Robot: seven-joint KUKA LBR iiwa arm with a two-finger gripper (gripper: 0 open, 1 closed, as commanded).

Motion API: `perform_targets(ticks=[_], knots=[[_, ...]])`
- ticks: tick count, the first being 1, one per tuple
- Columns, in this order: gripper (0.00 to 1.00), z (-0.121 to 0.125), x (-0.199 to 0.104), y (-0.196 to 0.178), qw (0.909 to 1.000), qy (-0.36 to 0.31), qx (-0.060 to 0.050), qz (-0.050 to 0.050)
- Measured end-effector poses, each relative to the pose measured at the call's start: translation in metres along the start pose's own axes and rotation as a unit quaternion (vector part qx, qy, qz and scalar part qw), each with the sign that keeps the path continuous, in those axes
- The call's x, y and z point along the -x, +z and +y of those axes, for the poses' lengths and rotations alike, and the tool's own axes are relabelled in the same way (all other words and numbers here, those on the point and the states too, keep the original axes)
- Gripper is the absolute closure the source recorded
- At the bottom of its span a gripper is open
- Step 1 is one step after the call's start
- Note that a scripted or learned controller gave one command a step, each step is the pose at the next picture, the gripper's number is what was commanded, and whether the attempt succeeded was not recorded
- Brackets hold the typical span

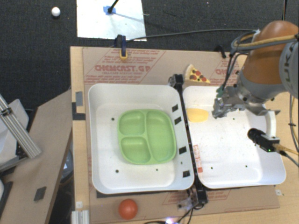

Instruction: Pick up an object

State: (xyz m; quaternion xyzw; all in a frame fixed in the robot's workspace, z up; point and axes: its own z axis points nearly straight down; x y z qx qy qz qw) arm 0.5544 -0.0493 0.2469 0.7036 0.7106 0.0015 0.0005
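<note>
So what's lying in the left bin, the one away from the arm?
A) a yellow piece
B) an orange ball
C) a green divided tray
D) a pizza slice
C: the green divided tray lies in the left bin; the yellow piece sits in the right bin near the gripper.

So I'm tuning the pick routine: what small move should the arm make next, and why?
Probably a short shift toward the left bin's side and down. The gripper hovers in the right bin just beside the yellow object, not over it, so it likely needs centring above it before descending. Nothing shows between its fingers.
</note>
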Motion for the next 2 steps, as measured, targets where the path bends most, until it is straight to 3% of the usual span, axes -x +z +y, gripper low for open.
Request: perform_targets(ticks=[2], knots=[[1.00, 0.018, -0.115, 0.002, 1.0000, -0.001, 0.000, 0.001]])
